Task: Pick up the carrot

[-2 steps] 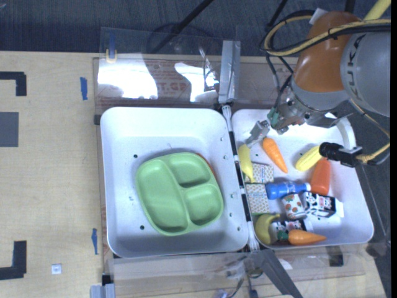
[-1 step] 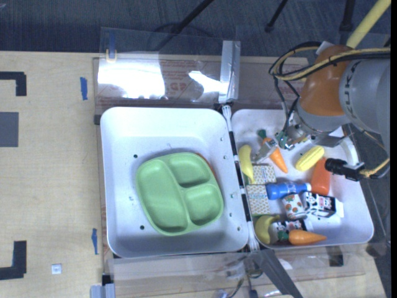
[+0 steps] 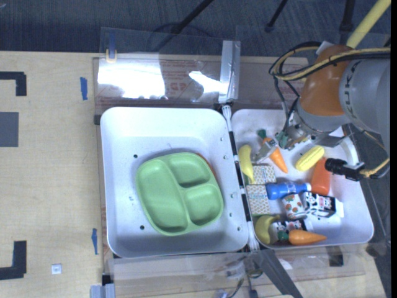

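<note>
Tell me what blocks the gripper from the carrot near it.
Nothing visible does. The gripper hangs just above and right of the small carrot, with open bin floor between them. The corn cob lies to the carrot's right and the banana to its left, both apart from it.

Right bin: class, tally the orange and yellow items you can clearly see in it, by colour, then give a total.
Orange: 3, namely small carrot, block, carrot at the front wall.
Yellow: 3, namely banana, corn cob, round fruit.
Total: 6.
</note>
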Robot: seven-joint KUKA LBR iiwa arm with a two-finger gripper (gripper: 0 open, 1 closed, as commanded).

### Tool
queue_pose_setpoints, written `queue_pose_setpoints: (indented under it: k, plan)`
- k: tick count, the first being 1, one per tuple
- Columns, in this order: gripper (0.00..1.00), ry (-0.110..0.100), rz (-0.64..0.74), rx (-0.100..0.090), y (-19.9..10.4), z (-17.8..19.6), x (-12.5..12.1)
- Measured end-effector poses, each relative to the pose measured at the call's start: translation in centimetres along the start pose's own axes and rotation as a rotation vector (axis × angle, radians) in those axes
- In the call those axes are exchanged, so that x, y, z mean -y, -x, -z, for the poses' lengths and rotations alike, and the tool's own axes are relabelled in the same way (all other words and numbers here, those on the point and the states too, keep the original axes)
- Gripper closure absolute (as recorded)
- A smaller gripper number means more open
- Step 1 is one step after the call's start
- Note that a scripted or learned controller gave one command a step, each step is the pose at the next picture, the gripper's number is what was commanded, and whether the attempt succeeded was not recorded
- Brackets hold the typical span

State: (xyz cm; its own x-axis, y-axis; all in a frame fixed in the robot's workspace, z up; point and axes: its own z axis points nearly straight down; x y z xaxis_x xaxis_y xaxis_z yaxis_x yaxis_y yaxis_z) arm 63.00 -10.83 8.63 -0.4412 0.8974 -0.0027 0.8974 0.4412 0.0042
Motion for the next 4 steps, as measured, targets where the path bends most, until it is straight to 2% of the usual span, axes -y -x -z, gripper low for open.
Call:
queue_pose_setpoints:
  k: [1, 2, 3, 4]
  plan:
    - [0.0, -0.004, 0.01, -0.003, -1.4, 6.5, 3.3]
    - [0.0, 0.001, 0.059, 0.002, 1.7, 0.0, 1.0]
    - [1.0, 0.007, 0.057, 0.005, 1.9, 1.2, 0.9]
    - [1.0, -0.004, 0.119, -0.003, 4.1, 1.7, 6.1]
